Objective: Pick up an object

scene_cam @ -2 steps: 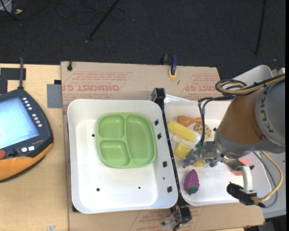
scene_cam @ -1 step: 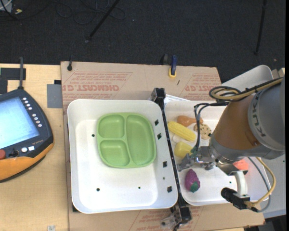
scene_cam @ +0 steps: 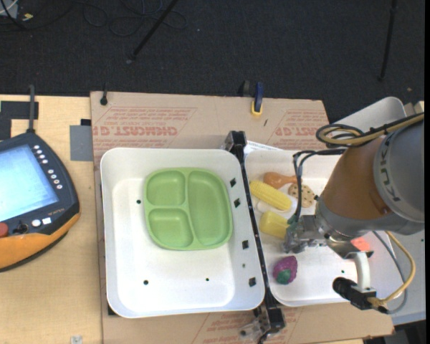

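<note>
1. While the arm (scene_cam: 373,185) reaches in over the right bin (scene_cam: 322,292), its gripper (scene_cam: 295,239) hangs low near the middle of that bin, close to the divider (scene_cam: 247,221) between the two bins.
2. Whether the gripper is spread or pressed together I cannot tell; the wrist and cabling cover that part, and nothing can be seen pinched in it.
3. Candidates lie clustered in the right bin's left half. A yellow block (scene_cam: 274,224) sits just beside the gripper, toward the divider. A corn cob (scene_cam: 270,194) lies beyond it toward the bin's far edge, its long axis running slantwise from the divider toward the bin's middle. A purple-and-green piece (scene_cam: 286,269) sits just beside the gripper toward the near edge. An orange piece (scene_cam: 276,180) and a speckled cookie (scene_cam: 306,193) lie near the far edge, partly behind the arm.
4. What the next move turns on, as I judge it: the yellow block and the purple-and-green piece flank the gripper on two sides, neither plainly beneath it. A small shift toward the divider would likely centre it on the block; a shift toward the near edge would suit the purple-and-green piece.
5. Over in the left bin (scene_cam: 122,278), a green divided plate (scene_cam: 186,208) lies well apart from the gripper.
</note>
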`<action>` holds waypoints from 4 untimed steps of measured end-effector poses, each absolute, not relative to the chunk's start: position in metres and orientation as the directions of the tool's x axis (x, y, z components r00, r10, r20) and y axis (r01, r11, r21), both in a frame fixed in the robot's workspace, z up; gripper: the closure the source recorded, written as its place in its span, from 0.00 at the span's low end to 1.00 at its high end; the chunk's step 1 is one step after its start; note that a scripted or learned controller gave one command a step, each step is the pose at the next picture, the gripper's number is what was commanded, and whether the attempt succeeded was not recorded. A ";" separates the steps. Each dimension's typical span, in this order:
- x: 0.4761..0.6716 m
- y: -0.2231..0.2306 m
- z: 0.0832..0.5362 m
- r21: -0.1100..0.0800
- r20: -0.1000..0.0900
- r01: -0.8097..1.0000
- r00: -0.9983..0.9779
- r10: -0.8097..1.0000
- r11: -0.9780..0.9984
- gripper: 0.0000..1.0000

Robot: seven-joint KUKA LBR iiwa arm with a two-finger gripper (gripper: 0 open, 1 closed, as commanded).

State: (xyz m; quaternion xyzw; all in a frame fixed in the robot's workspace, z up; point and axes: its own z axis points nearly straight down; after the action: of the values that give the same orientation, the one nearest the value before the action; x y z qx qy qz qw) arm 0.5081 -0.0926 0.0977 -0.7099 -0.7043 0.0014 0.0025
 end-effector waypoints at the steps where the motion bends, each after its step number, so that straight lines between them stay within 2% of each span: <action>1: 0.506 -0.083 0.151 0.001 0.001 1.000 0.000 1.000 0.000 1.00; 3: 0.508 -0.077 0.229 0.000 0.000 1.000 0.000 1.000 0.000 1.00; 4: 0.482 -0.021 0.222 -0.007 0.003 1.000 -0.004 1.000 0.004 1.00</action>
State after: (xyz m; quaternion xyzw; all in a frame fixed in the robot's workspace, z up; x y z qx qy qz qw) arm 0.4816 -0.0215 0.2216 -0.7058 -0.7084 0.0013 0.0036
